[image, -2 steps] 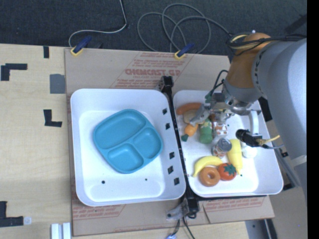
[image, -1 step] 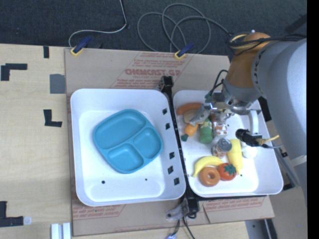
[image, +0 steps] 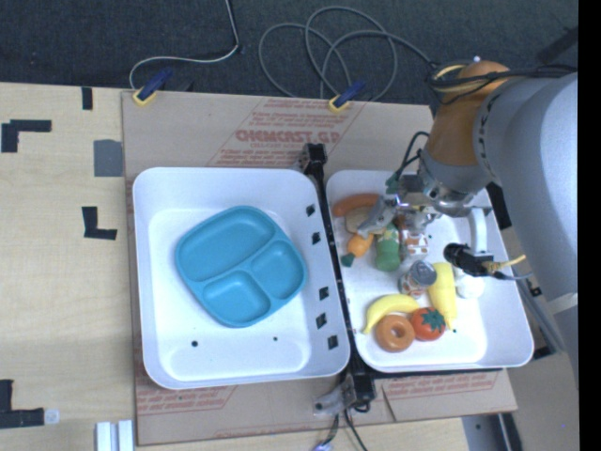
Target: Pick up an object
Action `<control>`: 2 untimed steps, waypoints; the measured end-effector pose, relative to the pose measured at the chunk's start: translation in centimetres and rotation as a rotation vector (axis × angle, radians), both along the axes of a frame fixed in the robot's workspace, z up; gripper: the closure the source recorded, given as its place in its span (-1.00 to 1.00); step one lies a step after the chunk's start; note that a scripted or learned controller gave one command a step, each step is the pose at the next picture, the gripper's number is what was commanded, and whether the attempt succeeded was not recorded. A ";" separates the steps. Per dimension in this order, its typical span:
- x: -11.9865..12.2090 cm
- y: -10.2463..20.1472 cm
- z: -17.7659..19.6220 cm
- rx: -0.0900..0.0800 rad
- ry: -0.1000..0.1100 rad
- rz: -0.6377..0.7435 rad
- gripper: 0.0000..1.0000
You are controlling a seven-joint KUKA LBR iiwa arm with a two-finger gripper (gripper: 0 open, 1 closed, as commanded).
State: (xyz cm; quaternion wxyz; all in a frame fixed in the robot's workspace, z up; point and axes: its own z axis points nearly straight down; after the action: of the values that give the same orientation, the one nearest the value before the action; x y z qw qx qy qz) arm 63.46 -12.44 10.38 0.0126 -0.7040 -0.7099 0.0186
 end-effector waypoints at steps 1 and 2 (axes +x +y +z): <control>0.0 0.0 0.0 0.000 0.000 0.000 -1.00; 0.0 0.0 0.0 0.000 0.000 0.000 -1.00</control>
State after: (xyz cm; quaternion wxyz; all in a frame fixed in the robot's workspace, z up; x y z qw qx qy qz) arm 63.46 -12.43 10.37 0.0126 -0.7039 -0.7099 0.0184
